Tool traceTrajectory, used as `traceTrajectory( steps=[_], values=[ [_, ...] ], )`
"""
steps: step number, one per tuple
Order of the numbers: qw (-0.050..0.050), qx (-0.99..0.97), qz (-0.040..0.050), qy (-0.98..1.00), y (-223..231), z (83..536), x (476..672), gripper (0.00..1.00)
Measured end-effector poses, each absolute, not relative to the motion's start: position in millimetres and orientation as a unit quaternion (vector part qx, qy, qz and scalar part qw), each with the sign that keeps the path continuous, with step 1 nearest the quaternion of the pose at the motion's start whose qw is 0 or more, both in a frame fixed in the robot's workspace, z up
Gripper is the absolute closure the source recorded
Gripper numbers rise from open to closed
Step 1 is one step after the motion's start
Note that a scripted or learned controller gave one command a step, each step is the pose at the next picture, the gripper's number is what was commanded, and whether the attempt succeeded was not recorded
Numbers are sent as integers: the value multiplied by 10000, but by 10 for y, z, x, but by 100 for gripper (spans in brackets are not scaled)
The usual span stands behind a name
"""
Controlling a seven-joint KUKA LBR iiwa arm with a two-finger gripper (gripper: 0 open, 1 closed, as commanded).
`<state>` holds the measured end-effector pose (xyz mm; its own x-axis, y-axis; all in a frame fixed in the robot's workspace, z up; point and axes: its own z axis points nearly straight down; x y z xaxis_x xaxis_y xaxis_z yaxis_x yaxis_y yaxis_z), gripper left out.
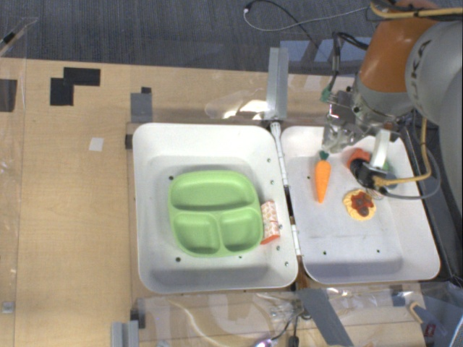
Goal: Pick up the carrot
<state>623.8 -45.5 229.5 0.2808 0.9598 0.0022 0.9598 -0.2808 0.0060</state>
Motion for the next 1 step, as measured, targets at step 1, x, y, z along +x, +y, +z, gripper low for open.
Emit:
traceTrajectory(
  steps=[1],
  values=[
    [13,8002,19,5997,-455,2287,6234,0]
  ],
)
